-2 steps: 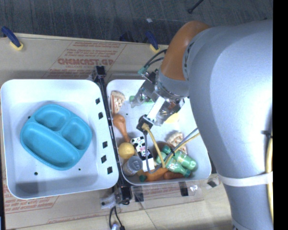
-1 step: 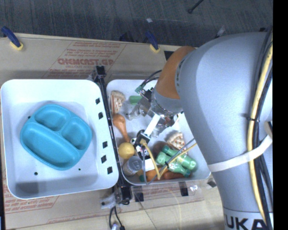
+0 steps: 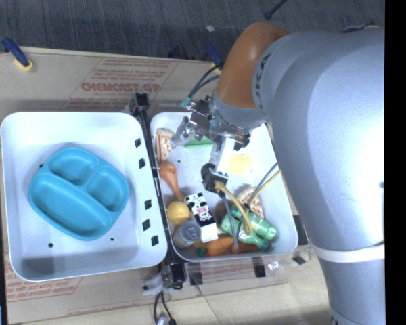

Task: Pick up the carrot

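Observation:
The carrot (image 3: pixel 220 246) is orange with a small green tip and lies flat against the front wall of the right bin (image 3: pixel 282 193), among other toys. My gripper (image 3: pixel 184 130) hangs over the far left part of that bin, well behind the carrot and apart from it. The grey arm with its orange band (image 3: pixel 247 59) covers the bin's far right side. Nothing can be seen between the gripper's tips.
The right bin also holds a tan drumstick (image 3: pixel 169 175), a yellow lemon (image 3: pixel 178 212), a grey can (image 3: pixel 187 234), a cow-patterned block (image 3: pixel 201 210), a green bottle (image 3: pixel 256 227), a yellow square (image 3: pixel 240 163) and a cracker (image 3: pixel 164 141). A blue divided plate (image 3: pixel 79 191) lies in the left bin (image 3: pixel 13 181).

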You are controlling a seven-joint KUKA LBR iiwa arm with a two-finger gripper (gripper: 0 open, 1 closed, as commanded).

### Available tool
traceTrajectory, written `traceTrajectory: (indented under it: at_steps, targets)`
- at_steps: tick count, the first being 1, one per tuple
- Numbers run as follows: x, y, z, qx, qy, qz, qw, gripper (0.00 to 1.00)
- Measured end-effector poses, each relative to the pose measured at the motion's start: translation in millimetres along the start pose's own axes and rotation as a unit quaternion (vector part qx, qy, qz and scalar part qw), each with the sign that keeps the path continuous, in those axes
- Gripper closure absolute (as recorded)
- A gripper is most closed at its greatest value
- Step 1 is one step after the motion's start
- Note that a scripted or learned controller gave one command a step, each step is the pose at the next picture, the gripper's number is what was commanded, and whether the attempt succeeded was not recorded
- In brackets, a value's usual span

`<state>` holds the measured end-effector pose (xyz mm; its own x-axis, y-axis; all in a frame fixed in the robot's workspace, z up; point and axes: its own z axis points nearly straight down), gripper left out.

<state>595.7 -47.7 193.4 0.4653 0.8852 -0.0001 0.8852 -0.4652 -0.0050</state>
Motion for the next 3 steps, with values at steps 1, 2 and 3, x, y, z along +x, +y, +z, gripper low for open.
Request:
traceTrajectory:
  at_steps: [1, 2, 3]
  targets:
    - [-43.2, 31.5, 33.6, 0.004, -0.001, -0.126, 0.9921, 0.0]
    - [-34.7, 51.4, 104.5, 0.006, -0.002, -0.063, 0.998, 0.0]
    - [-13.4, 16.3, -3.7, -0.003, 0.001, -0.067, 0.9977, 0.0]
